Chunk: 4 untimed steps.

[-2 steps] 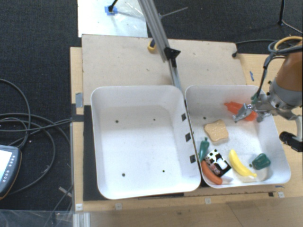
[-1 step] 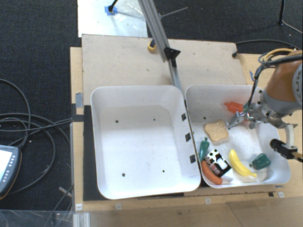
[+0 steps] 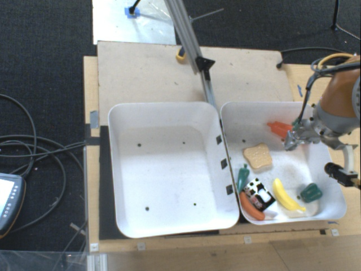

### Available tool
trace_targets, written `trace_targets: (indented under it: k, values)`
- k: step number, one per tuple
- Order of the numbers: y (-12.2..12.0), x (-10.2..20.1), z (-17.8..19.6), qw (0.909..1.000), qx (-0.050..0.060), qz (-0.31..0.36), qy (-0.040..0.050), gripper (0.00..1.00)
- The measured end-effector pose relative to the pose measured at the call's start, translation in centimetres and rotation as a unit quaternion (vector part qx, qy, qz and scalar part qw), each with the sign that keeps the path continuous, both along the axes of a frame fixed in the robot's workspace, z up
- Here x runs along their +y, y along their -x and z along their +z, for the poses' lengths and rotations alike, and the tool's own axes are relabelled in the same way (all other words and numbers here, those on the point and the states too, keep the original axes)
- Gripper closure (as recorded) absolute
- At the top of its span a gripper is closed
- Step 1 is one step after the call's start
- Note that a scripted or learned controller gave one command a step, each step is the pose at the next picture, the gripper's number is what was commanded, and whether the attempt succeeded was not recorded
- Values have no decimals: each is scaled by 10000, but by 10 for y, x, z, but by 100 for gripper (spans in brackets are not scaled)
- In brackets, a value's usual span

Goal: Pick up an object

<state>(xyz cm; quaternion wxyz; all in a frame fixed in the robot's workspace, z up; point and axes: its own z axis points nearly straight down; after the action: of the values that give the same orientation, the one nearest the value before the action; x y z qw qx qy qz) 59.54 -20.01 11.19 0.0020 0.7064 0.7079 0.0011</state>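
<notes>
Orange toy (beside claw), toast nearby.

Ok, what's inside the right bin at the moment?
The right bin holds an orange piece, bread slice, banana, green pieces, a black-and-white toy and a sausage partly covered by it.

You lose most of the arm past the right edge. The gripper covers one end of the orange object near the right bin's far wall, and its fingers are too small to read.
</notes>
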Motion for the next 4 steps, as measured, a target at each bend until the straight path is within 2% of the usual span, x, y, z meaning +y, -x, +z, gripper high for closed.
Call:
trace_targets:
  k: [2, 3, 4]
  values:
    - [-3, -10, 115, 10000, -20, 11, 9, 100]
    - [-5, -10, 121, 10000, 3, 12, 2, 100]
    - [5, 37, 117, 10000, 17, 33, -11, 100]
